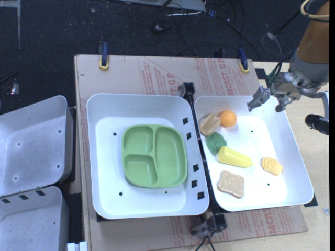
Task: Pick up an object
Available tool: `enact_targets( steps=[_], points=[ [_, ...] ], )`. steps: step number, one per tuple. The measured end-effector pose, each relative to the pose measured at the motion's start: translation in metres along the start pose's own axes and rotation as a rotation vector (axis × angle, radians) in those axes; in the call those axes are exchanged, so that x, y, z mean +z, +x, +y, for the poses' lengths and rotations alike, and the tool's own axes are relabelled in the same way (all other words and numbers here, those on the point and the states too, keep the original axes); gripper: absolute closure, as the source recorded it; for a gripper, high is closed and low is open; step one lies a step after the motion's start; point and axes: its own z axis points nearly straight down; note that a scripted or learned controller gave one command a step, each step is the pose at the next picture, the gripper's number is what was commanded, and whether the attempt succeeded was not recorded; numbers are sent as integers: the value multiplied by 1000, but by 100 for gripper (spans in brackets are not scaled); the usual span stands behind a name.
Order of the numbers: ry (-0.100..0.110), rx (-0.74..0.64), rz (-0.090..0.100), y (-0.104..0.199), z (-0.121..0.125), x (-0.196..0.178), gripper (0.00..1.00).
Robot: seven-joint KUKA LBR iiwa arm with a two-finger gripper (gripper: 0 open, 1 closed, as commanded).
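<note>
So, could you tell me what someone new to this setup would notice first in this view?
Probably the green divided tray, sitting alone in the left bin. Next, the cluster of toy foods in the right bin: an orange ball, a yellow piece and a slice of toast. The gripper hangs open above that bin's far right corner, holding nothing.

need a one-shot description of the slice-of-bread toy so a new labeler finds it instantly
Look in the right bin, the one without the green divided plate. Go to its near edge, below the yellow corn-like piece. The bread slice lies there flat: pale tan with a lighter centre, the only squarish slab among rounder, brighter toys.
</note>
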Motion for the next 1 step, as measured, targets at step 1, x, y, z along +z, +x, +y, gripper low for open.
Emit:
enact_targets(
  steps=[1],
  points=[
    [-12,-3,-2,0,2,-7,0]
  ],
)
